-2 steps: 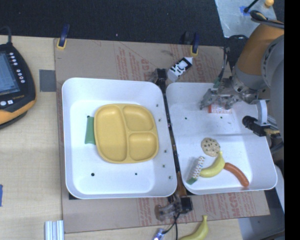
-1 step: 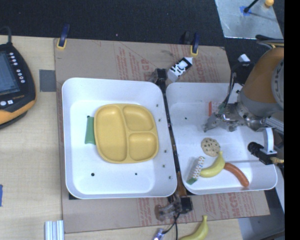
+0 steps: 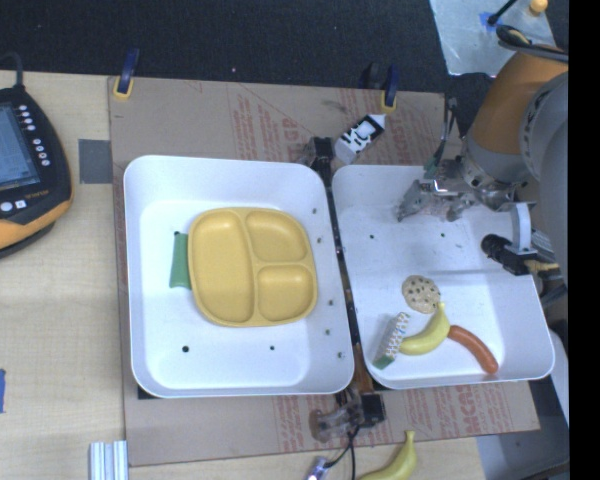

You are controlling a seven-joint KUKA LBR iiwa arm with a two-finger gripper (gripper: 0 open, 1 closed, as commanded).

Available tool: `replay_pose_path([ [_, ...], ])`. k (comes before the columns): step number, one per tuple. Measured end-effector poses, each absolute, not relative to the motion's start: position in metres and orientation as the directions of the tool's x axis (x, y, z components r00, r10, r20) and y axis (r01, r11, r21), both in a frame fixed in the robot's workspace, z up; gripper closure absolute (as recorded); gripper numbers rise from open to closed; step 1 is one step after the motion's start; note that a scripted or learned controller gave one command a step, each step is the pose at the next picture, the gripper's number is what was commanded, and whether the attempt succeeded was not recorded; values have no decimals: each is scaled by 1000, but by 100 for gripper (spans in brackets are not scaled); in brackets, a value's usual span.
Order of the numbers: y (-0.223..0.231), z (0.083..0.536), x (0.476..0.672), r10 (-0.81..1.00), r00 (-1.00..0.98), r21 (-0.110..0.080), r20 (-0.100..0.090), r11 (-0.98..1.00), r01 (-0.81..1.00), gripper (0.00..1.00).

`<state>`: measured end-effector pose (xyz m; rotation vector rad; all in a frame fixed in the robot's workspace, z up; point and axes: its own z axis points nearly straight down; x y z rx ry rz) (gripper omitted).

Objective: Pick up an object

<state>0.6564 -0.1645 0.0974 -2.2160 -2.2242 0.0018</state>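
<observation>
Two shallow white bins sat side by side on the surface, meeting at a shared middle edge. The left bin carried one yellow divided plate, with a green piece showing from under its left edge; the plate took up most of the floor, which probably kept that bin out of the picking. The right bin held the candidates, four in all and bunched toward its near side: one round cookie, one yellow banana curving just below it, one orange-red sausage touching the banana's right end, and one pale ridged item with a green tip leaning against the banana's left end. Being crowded together like that, any one of them would likely be awkward to lift without nudging its neighbour.

The gripper hung over the far part of the right bin, well apart from the cluster and above bare white floor. Nothing lay between its fingers, and I could not tell from this slant whether they were spread or together. My judgement was that the pick was not yet made, and the arm had to travel toward the near side first.

Outside the bins, a second banana lay on the near edge of the surface, and a control pendant rested at far left.
</observation>
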Motion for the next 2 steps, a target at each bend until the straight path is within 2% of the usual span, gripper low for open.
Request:
replay_pose_path([
  [1,-136,100,590,1000,-4,-5,0,4,1000,0],
  [2,-165,92,656,1000,-4,-3,0,4,1000,0],
])
